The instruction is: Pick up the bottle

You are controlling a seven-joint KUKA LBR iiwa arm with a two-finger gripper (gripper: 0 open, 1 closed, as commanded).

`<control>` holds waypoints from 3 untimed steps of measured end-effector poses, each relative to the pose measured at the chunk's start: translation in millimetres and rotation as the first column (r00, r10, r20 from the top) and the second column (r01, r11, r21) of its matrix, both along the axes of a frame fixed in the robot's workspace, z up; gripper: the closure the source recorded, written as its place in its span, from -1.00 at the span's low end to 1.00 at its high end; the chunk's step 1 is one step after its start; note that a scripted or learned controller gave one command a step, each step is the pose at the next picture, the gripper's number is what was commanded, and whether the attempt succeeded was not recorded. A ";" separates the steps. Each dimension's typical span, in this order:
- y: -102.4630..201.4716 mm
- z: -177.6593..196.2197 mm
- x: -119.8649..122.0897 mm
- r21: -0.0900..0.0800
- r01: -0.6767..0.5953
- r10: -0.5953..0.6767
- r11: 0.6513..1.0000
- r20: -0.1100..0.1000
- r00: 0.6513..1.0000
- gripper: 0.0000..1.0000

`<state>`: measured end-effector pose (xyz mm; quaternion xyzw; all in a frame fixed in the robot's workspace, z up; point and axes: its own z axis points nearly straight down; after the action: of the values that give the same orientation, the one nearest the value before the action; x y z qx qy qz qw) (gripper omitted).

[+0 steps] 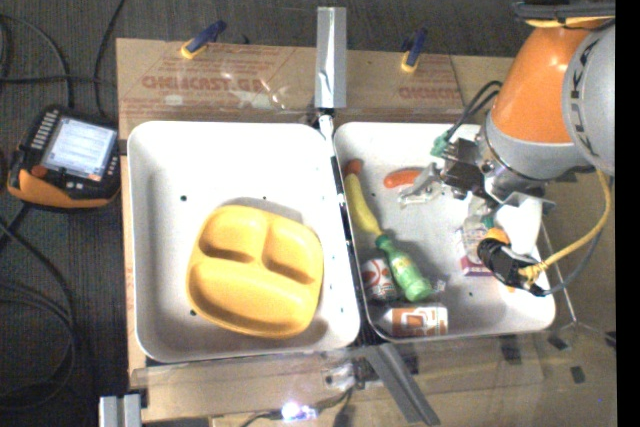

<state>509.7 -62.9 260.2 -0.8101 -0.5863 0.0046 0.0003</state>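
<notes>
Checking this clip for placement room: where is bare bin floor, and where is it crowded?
Left bin: bare floor along its far edge and left side, around the yellow tray. Right bin: a bare patch between the green bottle and the hand. Crowded along its left wall and near edge: banana, bottle, can, orange carton.

My desk (200, 80) is topped with a brown cardboard sheet printed with faded red lettering, held at its far edge by two blue-and-yellow clamps (203, 38). Two shallow white bins sit on it side by side, the left bin (160, 155) touching the right bin (520, 315). A metal bar (331, 55) stands behind their seam.
</notes>
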 end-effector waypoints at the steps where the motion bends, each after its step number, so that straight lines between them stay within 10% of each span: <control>1: 16.9 -50.4 -27.2 0.001 0.082 -0.082 0.997 -0.002 0.997 -1.00; 2: -41.4 -146.9 -28.0 0.004 0.141 -0.141 0.990 -0.002 0.990 -1.00; 3: -43.3 -166.9 -8.3 -0.002 0.217 -0.217 0.976 0.022 0.976 -1.00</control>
<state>501.3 -106.2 93.3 -0.8692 -0.4944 -0.0031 -0.0071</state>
